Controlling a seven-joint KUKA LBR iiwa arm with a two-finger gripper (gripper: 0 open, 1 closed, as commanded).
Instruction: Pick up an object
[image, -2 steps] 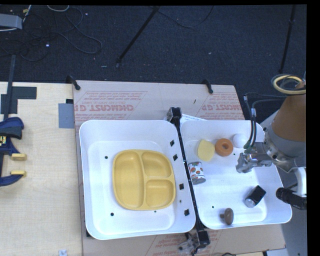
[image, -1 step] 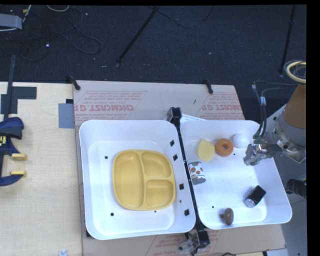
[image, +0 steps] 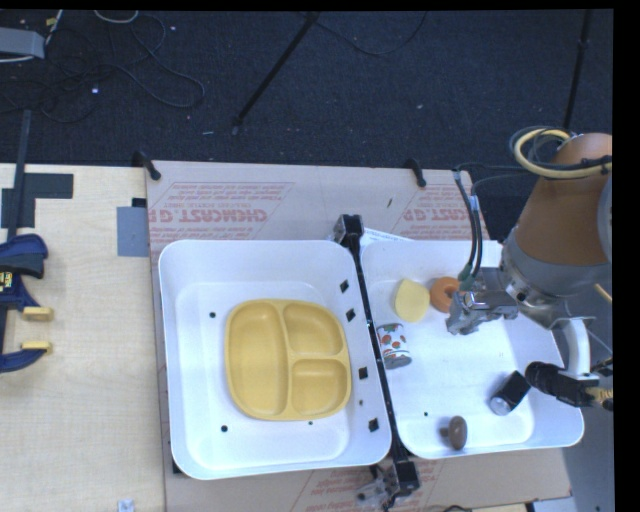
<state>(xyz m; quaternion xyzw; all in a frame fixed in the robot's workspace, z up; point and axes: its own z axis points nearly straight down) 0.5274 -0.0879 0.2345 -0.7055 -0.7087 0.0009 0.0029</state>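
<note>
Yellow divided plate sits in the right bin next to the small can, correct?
Not quite. The camera view shows the yellow divided plate in the left bin. The small can lies in the right bin, just past the divider.

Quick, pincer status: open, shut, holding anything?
Pincer: cannot be told from the camera view. It sits low in the right bin, beside the orange ball; nothing visibly in its grasp.
</note>
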